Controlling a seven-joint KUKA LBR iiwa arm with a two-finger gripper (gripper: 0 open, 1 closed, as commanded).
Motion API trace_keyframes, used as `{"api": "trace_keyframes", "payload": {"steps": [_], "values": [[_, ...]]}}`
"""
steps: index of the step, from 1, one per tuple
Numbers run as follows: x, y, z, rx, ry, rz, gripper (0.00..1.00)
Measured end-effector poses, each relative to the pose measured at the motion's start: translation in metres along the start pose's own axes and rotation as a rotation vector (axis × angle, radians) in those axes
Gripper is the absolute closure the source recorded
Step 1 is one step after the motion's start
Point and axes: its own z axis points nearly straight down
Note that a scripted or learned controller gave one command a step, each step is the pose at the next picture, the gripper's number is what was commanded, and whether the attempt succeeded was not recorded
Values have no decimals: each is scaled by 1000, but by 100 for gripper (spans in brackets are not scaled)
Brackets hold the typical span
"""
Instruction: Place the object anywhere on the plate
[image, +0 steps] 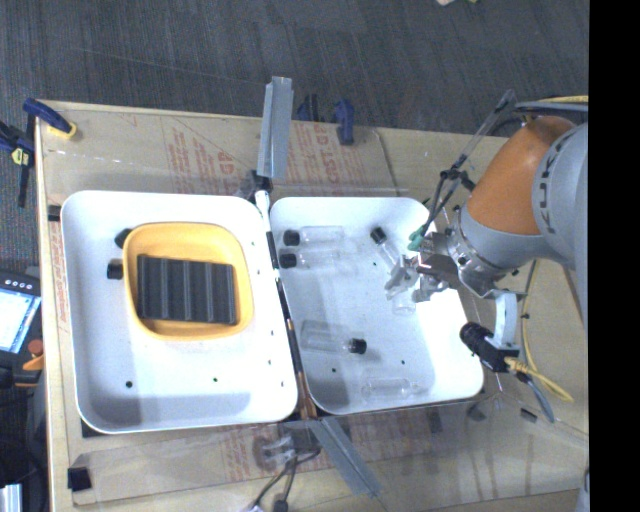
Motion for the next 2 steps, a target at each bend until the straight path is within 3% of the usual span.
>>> {"api": "trace_keyframes", "payload": {"steps": [1, 2], "values": [[49, 9, -42, -1, 0, -46, 100], [116, 7, -16, 2, 0, -336, 100]]}}
